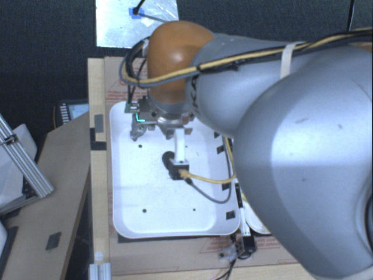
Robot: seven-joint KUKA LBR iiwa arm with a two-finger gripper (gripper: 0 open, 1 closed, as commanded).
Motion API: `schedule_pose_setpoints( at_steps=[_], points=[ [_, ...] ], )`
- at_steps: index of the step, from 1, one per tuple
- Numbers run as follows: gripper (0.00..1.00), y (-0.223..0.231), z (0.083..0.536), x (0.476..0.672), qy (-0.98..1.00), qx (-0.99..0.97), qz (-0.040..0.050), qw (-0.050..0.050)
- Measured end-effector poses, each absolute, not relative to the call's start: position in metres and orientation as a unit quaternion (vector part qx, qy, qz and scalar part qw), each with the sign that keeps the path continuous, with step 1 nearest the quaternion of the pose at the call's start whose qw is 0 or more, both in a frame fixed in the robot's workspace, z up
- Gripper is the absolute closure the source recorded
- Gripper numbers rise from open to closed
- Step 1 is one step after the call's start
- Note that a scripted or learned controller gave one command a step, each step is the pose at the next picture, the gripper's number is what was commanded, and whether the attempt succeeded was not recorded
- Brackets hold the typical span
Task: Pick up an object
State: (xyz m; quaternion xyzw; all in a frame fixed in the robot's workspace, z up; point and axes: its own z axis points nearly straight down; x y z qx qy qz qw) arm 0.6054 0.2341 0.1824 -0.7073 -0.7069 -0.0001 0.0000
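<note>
Grey metal gripper (139, 129) hangs low over the far corner of a glossy, round-cornered white plastic bin (152, 206), open or closed I cannot tell, and any object to pick is hidden beneath it, so lowering straight and closing gently seems wise; the smooth, orange-banded grey arm (303, 156) looms above.

The bin (145, 214) is plain white with a few small dark dots; the arm (303, 156) is grey, its band (175, 45) orange. At twelve o'clock, a silvery sheet (116, 25) bears a blue patch (134, 13); the worktop (70, 174) is tan.
</note>
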Motion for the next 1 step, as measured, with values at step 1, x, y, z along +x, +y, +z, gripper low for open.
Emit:
schedule_pose_setpoints(
  at_steps=[1],
  points=[
    [0.00,0.2344,0.3179,0.6548,-0.708,-0.706,-0.0078,-0.004]
  ],
)
